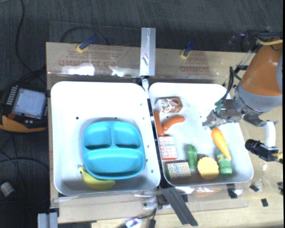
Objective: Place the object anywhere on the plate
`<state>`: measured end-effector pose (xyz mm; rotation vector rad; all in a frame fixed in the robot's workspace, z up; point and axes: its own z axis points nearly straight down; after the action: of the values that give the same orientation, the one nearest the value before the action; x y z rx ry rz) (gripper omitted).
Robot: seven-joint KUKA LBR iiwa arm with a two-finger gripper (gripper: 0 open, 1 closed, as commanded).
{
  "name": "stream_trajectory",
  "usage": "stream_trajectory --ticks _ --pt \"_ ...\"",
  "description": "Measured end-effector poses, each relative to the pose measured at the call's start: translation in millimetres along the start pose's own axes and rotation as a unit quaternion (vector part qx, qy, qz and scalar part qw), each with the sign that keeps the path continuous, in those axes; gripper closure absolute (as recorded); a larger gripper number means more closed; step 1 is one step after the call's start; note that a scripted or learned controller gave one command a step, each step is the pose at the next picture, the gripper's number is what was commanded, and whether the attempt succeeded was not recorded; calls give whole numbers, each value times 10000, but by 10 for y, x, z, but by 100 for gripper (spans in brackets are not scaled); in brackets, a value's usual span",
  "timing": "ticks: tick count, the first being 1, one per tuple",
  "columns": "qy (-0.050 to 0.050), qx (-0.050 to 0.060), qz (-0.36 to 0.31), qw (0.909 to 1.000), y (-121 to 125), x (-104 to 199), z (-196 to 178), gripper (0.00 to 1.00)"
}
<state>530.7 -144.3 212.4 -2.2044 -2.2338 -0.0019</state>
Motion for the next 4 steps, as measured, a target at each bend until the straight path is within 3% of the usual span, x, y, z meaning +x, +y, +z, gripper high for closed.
stream_trajectory --ticks 1,2,3,4 --pt "-18 6 -107 9999 16 706 299 100" --pt "-16 16 -11 10000 170 1531 306 100" --pt "-17 17 268 9996 -7 2254 307 100" --pt "-38 -3 1289 9917 -211 2050 -944 100"
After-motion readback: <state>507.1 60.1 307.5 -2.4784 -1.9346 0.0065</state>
